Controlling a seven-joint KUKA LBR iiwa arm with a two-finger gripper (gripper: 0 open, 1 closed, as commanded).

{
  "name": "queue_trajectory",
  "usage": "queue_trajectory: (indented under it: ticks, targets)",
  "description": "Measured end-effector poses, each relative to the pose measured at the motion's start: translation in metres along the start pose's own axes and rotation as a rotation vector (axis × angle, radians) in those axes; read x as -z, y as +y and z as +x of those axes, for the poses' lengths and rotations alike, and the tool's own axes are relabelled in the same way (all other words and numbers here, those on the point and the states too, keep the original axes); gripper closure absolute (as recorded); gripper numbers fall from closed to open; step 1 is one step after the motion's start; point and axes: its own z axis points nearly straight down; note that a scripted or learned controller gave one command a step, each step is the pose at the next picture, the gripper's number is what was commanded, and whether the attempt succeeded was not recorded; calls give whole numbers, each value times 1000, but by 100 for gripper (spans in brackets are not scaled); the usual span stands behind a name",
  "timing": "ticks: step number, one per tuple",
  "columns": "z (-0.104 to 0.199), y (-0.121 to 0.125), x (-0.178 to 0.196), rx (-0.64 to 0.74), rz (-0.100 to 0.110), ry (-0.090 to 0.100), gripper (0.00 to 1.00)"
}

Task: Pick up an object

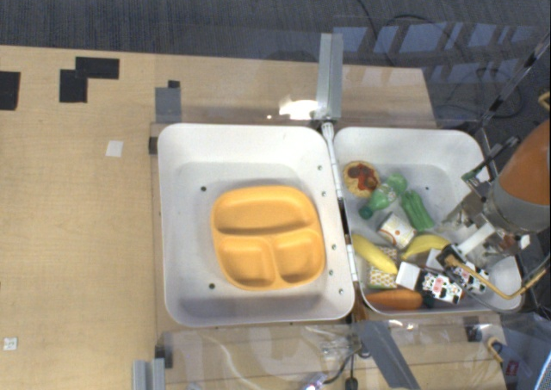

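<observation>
Right bin (pixel 448 143), toys heaped toward the arm's side within reach: gripper (pixel 461 263), grip state indiscernible, low over the banana (pixel 428 244) amid the clutter; yellow tray (pixel 265 236) in left bin (pixel 185 156).

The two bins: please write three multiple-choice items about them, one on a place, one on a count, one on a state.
1. Where does the yellow tray lie?
A. in the left bin
B. in the right bin
C. on the wooden bench outside the bins

2. How many compartments does the tray have?
A. one
B. three
C. five

3. How does the carrot lie?
A. standing upright in the middle of the left bin
B. on the tray
C. flat, by the right bin's near wall

Answers:
1 A: the tray sits in the middle of the left bin.
2 B: one long compartment lies at the far side and two smaller ones at the near side.
3 C: the carrot lies flat along the near edge of the right bin, next to the banana.
</observation>
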Motion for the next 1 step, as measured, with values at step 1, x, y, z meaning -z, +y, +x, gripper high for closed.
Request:
queue_trajectory:
  ticks: [1]
  targets:
    - [47,31,-2,-283,-2,-5,0]
